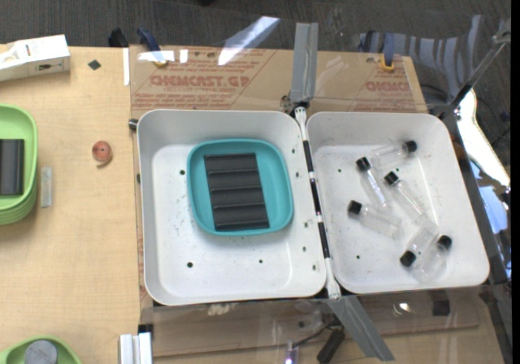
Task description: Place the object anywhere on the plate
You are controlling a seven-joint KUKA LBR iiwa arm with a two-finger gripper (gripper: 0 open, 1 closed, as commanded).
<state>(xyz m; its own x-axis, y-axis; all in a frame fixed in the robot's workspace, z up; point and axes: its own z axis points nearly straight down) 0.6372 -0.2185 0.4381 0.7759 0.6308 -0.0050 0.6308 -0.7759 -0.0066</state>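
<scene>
we see a square teal plastic plate (279, 192) with a dark ribbed insert (236, 190) in the left white bin (162, 265); clear plastic vials with black caps (388, 190) lie scattered in the right white bin (349, 265).

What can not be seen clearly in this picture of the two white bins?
- Clear plastic vials with black caps in the right white bin: transparent and overlapping, so their exact count is uncertain.
- Dark ribbed block on the teal square plate in the left bin: whether one piece or several bars is unclear.
- Green tray on the wooden bench: cut off by the left edge.
</scene>
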